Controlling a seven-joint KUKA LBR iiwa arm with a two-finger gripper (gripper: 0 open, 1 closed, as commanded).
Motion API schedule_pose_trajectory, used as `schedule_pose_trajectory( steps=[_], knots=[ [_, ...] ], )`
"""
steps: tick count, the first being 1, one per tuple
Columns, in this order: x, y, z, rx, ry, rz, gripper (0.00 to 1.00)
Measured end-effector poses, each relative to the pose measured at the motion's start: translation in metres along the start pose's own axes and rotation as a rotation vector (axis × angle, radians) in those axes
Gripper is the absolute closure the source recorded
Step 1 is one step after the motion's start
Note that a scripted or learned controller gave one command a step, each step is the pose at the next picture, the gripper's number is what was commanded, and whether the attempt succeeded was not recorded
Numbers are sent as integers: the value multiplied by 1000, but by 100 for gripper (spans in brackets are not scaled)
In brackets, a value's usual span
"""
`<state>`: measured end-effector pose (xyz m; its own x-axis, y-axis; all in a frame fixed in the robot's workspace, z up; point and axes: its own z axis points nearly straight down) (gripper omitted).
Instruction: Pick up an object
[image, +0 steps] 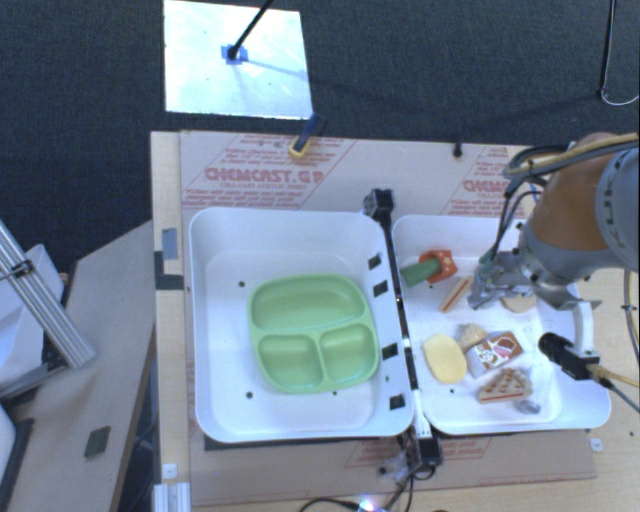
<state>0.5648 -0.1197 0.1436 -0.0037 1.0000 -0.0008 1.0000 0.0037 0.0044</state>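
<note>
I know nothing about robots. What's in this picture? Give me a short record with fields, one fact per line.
arm: grey with an orange band, reaching in from the right
gripper: low over the right bin, near its far side
left bin: holds a green divided tray
right bin: holds small toy foods
near gripper: an orange stick and a red and green piece
front of right bin: a yellow oval piece, a pizza slice
held object: none seen between the fingers

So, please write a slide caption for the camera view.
Gripper over the right bin of toy food; green tray left.
</note>
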Motion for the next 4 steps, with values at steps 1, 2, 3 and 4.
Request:
schedule_pose_trajectory(
  steps=[1,2,3,4],
  knots=[
    [3,-2,-63,-2,0,-1,100],
    [3,-1,-82,1,0,-1,100],
    [47,18,-74,1,0,-4,100],
    [69,24,-89,2,1,-3,100]
  ],
)
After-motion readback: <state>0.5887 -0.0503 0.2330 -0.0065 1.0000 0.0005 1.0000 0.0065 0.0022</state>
